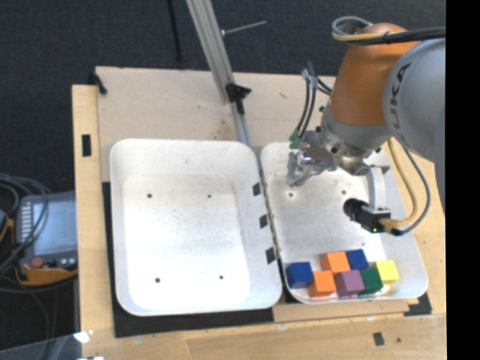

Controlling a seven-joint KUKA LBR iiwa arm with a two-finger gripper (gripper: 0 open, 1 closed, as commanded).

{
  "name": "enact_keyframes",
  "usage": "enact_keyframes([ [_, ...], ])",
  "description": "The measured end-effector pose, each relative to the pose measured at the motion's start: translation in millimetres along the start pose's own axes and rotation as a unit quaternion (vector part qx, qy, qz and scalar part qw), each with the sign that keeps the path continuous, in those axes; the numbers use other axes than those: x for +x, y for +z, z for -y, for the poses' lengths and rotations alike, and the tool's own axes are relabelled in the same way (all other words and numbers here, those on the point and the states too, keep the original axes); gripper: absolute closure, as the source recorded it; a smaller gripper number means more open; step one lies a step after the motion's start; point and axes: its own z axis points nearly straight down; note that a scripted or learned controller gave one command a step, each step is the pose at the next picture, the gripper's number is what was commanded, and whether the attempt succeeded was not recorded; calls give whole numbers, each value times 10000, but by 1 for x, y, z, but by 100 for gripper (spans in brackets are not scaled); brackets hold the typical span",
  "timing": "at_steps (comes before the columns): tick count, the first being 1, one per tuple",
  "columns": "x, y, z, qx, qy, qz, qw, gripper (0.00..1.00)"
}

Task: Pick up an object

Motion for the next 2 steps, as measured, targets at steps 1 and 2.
enact_keyframes([
  [1, 43, 9, -13, 2, 11, 10, 10000, 100],
  [2, 93, 7, -29, 0, 2, 5, 10000, 100],
])
